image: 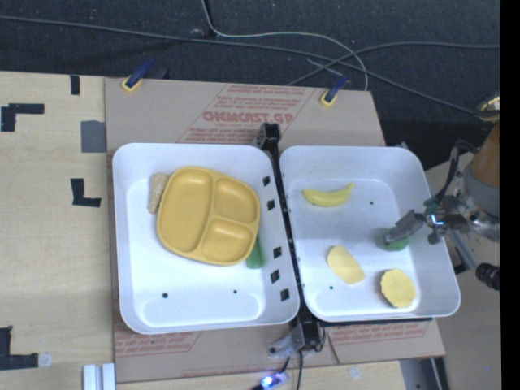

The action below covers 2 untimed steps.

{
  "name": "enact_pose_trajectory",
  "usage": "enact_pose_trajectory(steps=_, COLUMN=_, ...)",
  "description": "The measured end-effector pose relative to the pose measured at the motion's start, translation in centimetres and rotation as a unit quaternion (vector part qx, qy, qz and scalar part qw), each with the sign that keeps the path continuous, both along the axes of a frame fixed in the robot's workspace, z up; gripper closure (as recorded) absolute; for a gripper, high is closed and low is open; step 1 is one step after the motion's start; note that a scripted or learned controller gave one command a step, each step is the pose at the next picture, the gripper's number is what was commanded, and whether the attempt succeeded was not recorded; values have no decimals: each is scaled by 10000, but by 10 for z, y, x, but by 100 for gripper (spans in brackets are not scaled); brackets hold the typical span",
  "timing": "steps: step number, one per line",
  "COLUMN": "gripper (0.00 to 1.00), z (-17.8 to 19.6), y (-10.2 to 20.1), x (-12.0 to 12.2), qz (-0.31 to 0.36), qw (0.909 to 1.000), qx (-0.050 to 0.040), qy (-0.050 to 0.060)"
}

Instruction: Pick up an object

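My gripper (pixel 400 234) reaches in from the right and sits low over the right side of the right bin (pixel 357 159). A small green object (pixel 396 245) peeks out just under its tip; I cannot tell whether they touch. A yellow banana (pixel 327 195) lies near the bin's back. A pale yellow piece (pixel 345 264) lies toward the front middle. A round yellow piece (pixel 397 288) rests in the front right corner, below the gripper.
The left bin (pixel 195 307) holds a yellow divided plate (pixel 208 215). A tan piece (pixel 156 192) sticks out at the plate's left edge and a green one (pixel 256 255) at its lower right. Cables cross the dark floor behind the bench.
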<state>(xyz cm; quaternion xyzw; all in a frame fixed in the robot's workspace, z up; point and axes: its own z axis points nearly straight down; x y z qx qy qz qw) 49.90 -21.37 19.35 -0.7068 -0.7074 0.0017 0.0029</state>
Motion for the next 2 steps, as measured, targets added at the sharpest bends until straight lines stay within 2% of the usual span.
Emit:
enact_pose_trajectory(steps=1, gripper=0, z=-58, y=6, x=-10, qz=-2, qw=10000, qx=3, qy=3)
enact_pose_trajectory(steps=2, gripper=0, z=-110, y=6, x=-9, qz=1, qw=10000, qx=-19, qy=-33)
